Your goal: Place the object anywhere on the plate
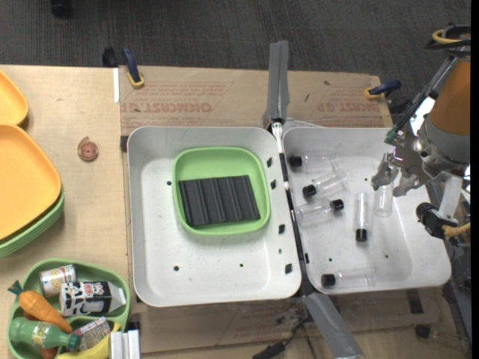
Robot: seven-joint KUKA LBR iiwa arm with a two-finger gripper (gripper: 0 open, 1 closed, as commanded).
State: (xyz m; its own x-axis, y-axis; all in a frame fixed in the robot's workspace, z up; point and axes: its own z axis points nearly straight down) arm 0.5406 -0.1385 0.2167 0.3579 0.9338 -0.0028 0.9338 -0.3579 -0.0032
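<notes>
Two white bins (150, 223) sit on cardboard (224, 96) over dark carpet (224, 13); claw (391, 179) grip unclear.

light: bright, even | shadows: soft | focus: slightly soft | glare: mild on bins (150, 275)

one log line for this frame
gripper over right bin, at a vial | five more vials loose there | plate in left bin, holds dark ribbed block

A light wooden bench (97, 223) carries two white bins (150, 275) on brown cardboard (194, 99), stacked yellow plates (22, 178) at left.
</notes>
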